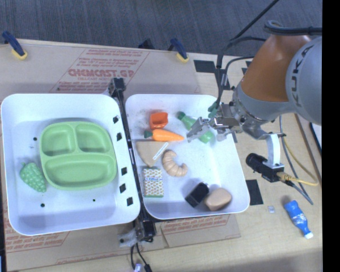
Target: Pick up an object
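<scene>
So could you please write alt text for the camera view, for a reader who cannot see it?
A grey and orange arm reaches from the right, its gripper over the right bin by a green item, near a carrot and croissant. The left bin bears a green tray.

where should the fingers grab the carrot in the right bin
Grip the carrot across its thick orange middle, coming straight down from above. It lies flat, pointing right, so its long sides are open; the orange block sits close behind it, so keep the fingers narrow.
</scene>
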